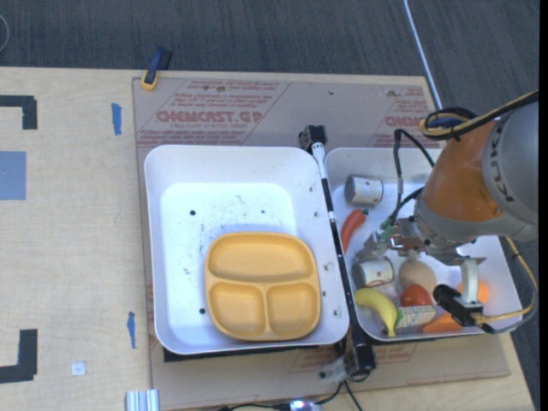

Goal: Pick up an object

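Observation:
My gripper [381, 245] hangs low in the right bin [341, 171], reaching in from the right under the grey and orange arm. It sits just above a small white-and-grey can [374, 271] and beside a red-orange pepper [353, 227]. A second white-and-grey can [364, 189] lies farther back. At the bin's front lie a banana [381, 308], a corn cob [413, 318], a red tomato [415, 296] and a beige round piece [417, 274]. I see nothing held by the gripper.
The left bin [171, 229] holds a yellow divided plate [261, 282]. An orange piece [442, 324] and an orange ball [482, 291] sit at the right bin's front right, partly hidden by the wrist. The divider between the bins runs close to the gripper's left.

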Controlling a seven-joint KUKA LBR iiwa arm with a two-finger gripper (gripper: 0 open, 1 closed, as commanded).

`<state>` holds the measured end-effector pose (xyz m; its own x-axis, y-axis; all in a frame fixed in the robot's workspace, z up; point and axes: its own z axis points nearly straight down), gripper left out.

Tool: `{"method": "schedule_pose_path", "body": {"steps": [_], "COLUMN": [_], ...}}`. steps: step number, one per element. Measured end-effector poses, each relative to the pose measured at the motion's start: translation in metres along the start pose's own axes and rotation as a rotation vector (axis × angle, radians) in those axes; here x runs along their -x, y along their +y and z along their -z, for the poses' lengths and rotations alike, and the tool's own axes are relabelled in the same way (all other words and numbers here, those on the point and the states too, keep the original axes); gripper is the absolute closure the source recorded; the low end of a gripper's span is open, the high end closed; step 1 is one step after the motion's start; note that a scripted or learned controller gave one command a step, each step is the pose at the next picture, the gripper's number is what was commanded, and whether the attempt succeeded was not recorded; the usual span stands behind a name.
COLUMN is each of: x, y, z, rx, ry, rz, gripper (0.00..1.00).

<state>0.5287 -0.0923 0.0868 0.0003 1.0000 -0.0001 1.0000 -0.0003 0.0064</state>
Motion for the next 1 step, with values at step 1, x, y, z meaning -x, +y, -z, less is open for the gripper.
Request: {"method": "schedule_pose_path", "body": {"steps": [1], "x": [0.0106], "y": [-0.042], "z": [0.0002], "rx": [0.0], "ry": [-0.001], "rz": [0.0], "gripper": [0.0]}}
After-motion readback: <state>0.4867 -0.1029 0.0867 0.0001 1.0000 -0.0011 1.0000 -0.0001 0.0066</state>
